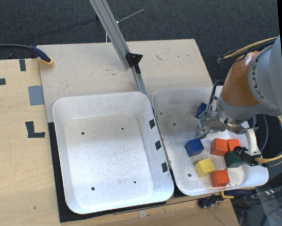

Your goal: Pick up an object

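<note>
gripper (205, 127) among blocks, blue cube (194, 146) beside

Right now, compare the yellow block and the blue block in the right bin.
The yellow cube-shaped block lies nearer the bin's front edge; the blue cube-shaped block sits farther back, just below the gripper. Yellow sits beside an orange block; blue stands apart from its neighbours. Both look similar in size and rest in the right white bin.

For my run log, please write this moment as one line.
end effector: low in right bin, above blue cube | grasp: unconfirmed | nearby: yellow cube, orange cubes, green cube | left bin
</note>
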Controlling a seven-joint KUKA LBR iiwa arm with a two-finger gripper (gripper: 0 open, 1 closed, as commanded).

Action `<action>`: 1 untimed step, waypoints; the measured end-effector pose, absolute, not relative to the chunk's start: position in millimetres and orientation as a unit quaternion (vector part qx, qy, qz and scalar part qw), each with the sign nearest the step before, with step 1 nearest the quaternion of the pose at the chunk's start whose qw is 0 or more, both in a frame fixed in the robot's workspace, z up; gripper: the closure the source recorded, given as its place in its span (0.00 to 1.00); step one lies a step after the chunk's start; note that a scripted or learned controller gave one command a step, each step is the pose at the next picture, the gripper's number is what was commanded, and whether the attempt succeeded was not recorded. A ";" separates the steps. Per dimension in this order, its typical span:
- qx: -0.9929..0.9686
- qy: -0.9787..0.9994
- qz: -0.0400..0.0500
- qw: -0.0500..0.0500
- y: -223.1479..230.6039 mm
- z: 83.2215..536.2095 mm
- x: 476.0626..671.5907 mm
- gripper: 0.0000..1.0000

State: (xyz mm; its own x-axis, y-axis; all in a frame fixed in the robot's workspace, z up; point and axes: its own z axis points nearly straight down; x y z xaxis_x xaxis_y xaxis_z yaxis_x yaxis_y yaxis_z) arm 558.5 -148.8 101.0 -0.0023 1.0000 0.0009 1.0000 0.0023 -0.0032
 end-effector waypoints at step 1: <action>-0.707 -0.707 -0.001 -0.001 -154.2 145.3 562.5 1.00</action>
State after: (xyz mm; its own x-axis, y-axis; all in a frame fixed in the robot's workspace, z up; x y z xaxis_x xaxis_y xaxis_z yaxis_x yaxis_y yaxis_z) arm 562.5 -154.2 145.3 -0.0009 1.0000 -0.0009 1.0000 0.0009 0.0026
